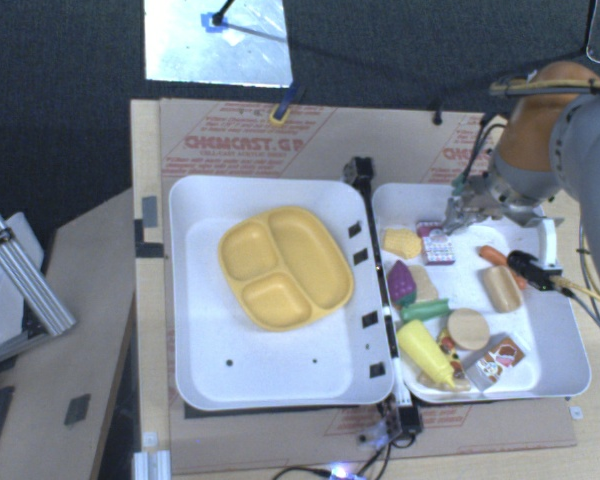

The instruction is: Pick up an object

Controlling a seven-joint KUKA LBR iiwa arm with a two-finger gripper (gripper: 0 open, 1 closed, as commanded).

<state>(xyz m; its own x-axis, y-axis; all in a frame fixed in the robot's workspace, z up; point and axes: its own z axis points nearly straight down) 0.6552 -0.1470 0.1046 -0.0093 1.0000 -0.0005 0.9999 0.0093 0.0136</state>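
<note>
**Gripper low over the right bin, nothing lifted yet**

A pale bench, partly covered by a printed cardboard sheet (250, 143), fills the middle of the frame against dark carpet, with a shiny metal plate (218, 28) at the upper left. Two white bins sit side by side on it. The left bin (195, 368) carries a yellow divided tray (285, 265). The right bin (570, 363) holds the candidates for picking: a yellow block (402, 243), a small pink-and-white packet (438, 246), a purple eggplant toy (401, 282), a green piece (425, 310), a yellow bottle-like toy (426, 353), a tan disc (468, 328), a bread-coloured piece (501, 288), an orange carrot-like piece (491, 255) and a brown printed pack (492, 360).

The arm comes in from the upper right, and the gripper (458, 215) hangs near the bin's upper edge, just above the packet. This looks like the approach step, with no grasp made. Whether the fingers are spread or closed cannot be told at this size, and nothing can be seen between them. The next move probably calls for a short descent centred on the packet, clear of the yellow block just beside it.
</note>
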